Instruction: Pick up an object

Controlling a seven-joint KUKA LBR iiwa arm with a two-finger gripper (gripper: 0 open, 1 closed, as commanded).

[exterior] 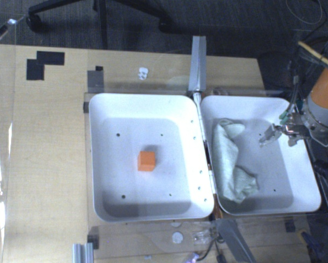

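orange block sits alone near the middle of the left bin, clear of every wall. a crumpled pale cloth lies along the left side of the right bin, beside the divider between the bins. the gripper hangs over the right bin's upper right part, near the table's right edge and well apart from the cloth. whether the fingers are open or closed i cannot tell, and nothing is seen between them. as the nearer target, the cloth calls for a descent onto a raised fold, not the flat bin floor.
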